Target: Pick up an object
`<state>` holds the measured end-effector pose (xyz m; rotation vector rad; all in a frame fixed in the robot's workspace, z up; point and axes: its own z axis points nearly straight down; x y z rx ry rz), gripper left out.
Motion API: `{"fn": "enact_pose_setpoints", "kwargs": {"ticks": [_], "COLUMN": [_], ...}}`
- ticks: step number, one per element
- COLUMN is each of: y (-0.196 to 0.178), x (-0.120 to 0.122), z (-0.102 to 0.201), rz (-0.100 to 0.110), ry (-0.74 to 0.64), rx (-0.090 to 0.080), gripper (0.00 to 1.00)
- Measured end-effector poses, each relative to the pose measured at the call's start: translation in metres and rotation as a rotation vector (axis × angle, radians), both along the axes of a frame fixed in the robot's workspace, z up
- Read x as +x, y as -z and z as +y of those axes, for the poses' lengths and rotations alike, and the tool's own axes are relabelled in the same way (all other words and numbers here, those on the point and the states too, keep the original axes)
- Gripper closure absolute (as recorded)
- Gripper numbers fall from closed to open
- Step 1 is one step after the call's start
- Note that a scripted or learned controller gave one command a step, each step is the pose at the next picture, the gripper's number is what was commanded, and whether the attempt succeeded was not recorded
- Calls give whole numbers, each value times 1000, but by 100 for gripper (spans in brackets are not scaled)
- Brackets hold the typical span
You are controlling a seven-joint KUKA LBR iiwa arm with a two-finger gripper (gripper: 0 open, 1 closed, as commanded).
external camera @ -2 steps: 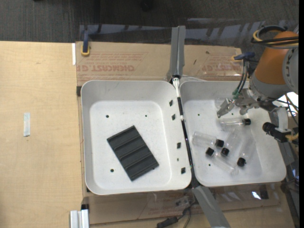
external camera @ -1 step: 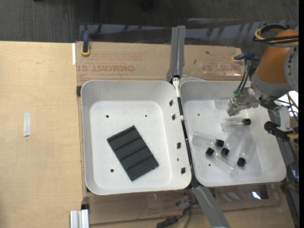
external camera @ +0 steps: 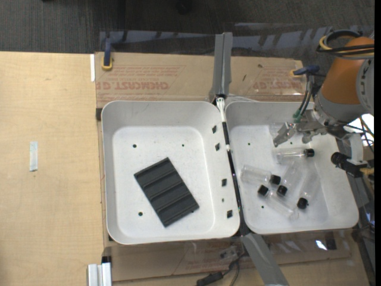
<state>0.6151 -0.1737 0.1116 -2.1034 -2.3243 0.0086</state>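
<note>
A black ribbed rectangular block (external camera: pixel 166 192) lies slantwise in the left bin (external camera: pixel 119 124). Several clear plastic tubes with black caps (external camera: pixel 280 186) lie scattered in the right bin (external camera: pixel 250 130). One of them (external camera: pixel 294 154) lies crosswise just below my gripper (external camera: pixel 293 137). The gripper hangs over the upper middle of the right bin, open, with nothing between its fingers. The grey arm with its orange band (external camera: pixel 345 76) comes in from the upper right.
A grey metal divider (external camera: pixel 222 64) runs between the two bins at the back. Cardboard (external camera: pixel 155 79) lies behind the bins and a wooden bench top (external camera: pixel 47 159) lies to the left. Cables and a bracket (external camera: pixel 351 159) hang by the right bin's right rim.
</note>
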Motion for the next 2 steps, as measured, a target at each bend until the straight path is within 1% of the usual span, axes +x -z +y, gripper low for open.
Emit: {"fn": "enact_pose_setpoints", "kwargs": {"ticks": [1, 2], "y": [22, 15], "x": [-24, -24], "z": [-3, -4], "rz": [-5, -4], "ry": [-13, -10], "rx": [0, 0], "gripper": [0, 100]}}
